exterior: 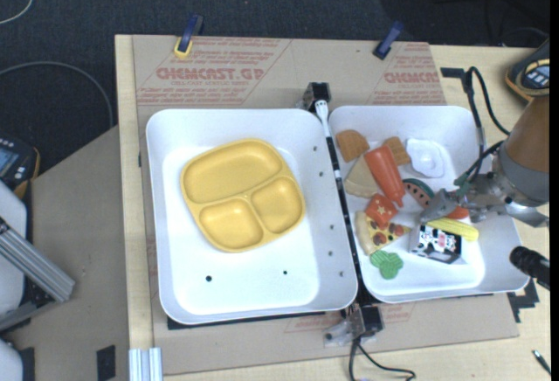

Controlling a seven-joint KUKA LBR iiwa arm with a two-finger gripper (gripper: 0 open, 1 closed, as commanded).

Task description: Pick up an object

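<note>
The left shallow white bin (175, 283) holds a yellow three-compartment plastic plate (242, 193), while the right white bin (454, 281) carries a heap of toy food: a long red-orange carrot-like piece (384, 174), a tan bread-shaped piece (352, 144), a white lumpy piece (425, 157), a green broccoli-like piece (385, 263) and a black-and-white patterned block (438, 243). The grey two-finger gripper (450, 204) reaches in from the right, low over that heap, just above a yellow banana-like strip (454, 228) (whether anything sits between its tips, or how they stand, I cannot tell).

A yellow divided plate (242, 194) lies in the left white bin (166, 222). The bench's brown board (288, 69) bears red lettering, with a yellow clamp (186, 37) and a blue clamp (388, 40) along its far edge
</note>
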